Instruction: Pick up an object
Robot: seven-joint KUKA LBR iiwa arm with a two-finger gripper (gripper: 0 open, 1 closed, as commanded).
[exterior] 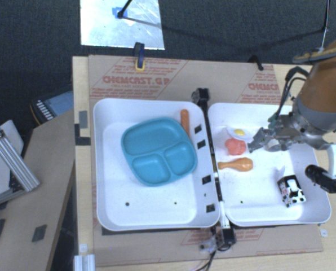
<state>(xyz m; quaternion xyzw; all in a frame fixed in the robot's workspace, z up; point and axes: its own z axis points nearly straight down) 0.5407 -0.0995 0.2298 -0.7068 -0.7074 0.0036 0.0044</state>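
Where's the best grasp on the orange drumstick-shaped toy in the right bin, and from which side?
Take the drumstick toy from above at its narrow neck, left of the bulbous end, fingers closing across its width. It lies flat and runs left-right, apart from the pink toy above it, so the neck probably sits freer for the gripper.

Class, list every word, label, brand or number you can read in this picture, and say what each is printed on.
"CHEMCAST GP", red print on the brown board behind the left bin.
The same red print at the board's far right corner and along its front edge is partly covered and too blurred to read.
No other readable text.
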